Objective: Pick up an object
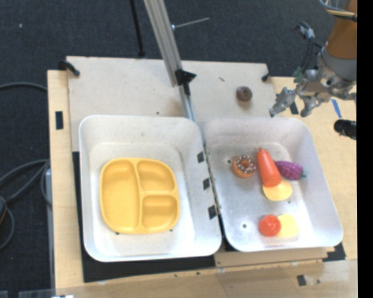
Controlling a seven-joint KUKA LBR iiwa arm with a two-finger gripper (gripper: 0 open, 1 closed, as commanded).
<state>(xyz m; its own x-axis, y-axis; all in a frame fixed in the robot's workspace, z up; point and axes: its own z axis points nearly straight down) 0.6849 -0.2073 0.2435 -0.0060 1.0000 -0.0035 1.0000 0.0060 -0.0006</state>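
Gripper [296,102] hangs at the upper right of the frame, fingers spread and holding nothing, just above the right bin [320,166]. Carrot [268,166] lies mid-bin (doughnut [243,166] beside it, to its left).

I am looking down on a robotics lab; a pale wooden counter [143,85] is sitting on dark carpet [25,23], bearing two shallow white bins [90,135] side by side; an aluminium rail [161,30] is rising from the counter's back as a mount; loose cables [12,179] are trailing over the floor at the left; plastic toy food [268,166] and a yellow divided tray [138,195] are lying in the bins as test pieces; the grey and orange arm [342,36] is reaching in from the right.
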